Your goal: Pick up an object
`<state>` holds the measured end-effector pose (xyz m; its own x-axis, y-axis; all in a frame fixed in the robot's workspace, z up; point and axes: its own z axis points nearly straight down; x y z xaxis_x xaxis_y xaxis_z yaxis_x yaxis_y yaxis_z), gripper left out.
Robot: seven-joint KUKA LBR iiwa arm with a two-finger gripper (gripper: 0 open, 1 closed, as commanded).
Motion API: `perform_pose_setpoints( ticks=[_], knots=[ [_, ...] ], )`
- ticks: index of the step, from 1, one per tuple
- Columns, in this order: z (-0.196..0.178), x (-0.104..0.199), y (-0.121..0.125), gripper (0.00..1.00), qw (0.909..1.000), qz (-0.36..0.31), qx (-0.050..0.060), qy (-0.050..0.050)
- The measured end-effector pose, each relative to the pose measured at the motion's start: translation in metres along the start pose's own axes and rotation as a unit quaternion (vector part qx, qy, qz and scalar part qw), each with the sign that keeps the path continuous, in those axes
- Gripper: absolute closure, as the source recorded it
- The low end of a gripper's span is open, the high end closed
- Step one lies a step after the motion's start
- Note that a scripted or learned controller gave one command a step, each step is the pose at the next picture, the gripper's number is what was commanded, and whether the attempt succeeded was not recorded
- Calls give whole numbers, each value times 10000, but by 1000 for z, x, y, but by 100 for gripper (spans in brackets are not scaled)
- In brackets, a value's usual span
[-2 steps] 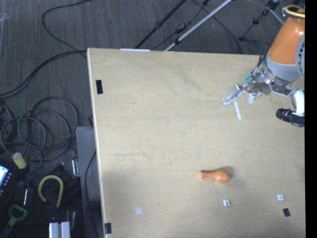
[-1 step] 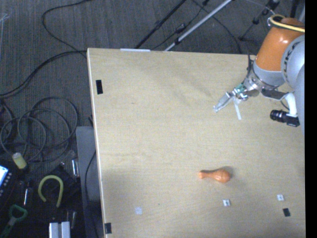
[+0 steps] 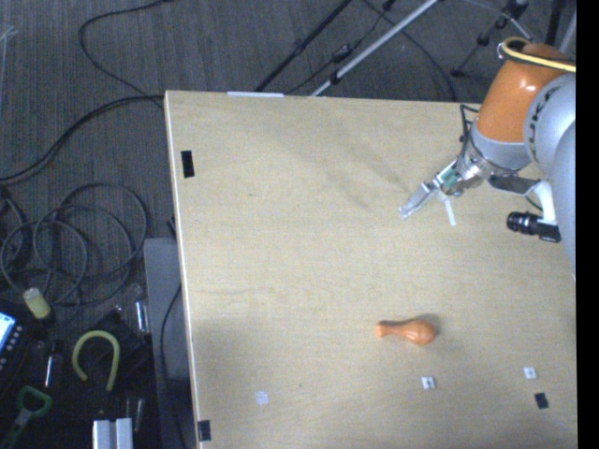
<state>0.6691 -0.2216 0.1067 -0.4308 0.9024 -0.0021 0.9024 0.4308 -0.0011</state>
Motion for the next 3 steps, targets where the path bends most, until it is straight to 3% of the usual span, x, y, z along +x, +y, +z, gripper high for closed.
perform_pose_setpoints(
  ticks=[1,2,3],
  knots=[
    [22,0,0,0,9991,-415,1,0],
    [12,1,1,100,9991,-420,-7,-14],
    [-63,31,10,100,9998,-183,-16,7]
  ],
)
